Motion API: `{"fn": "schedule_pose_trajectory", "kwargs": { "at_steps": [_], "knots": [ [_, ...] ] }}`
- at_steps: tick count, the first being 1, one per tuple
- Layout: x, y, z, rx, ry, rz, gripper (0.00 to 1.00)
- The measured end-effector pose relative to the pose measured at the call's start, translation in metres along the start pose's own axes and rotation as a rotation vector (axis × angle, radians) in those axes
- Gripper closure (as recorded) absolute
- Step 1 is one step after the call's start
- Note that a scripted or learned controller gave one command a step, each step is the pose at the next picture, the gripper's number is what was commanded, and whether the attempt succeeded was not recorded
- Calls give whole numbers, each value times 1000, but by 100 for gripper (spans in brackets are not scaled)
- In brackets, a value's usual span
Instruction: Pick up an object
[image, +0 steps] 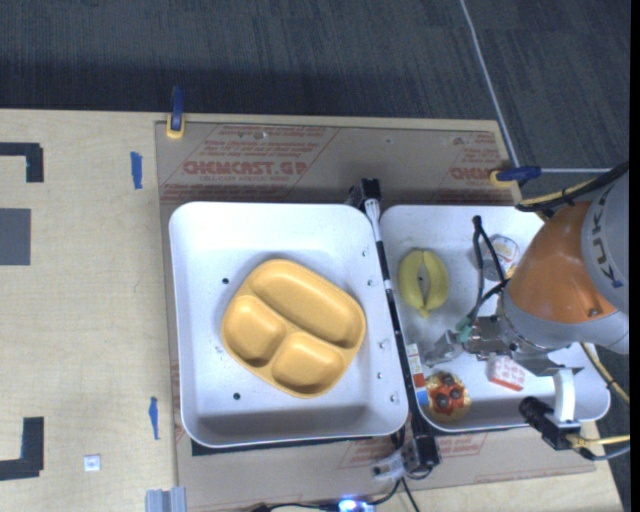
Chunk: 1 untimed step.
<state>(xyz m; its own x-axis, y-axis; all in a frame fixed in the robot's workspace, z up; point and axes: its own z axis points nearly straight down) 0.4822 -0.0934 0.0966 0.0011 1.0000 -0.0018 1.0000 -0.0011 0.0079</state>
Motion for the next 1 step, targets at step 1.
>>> {"fn": "schedule_pose_trajectory", "kwargs": {
  "at_steps": [1],
  "knots": [
    [1,-3,11,7,2,-1,0]
  ]
}}
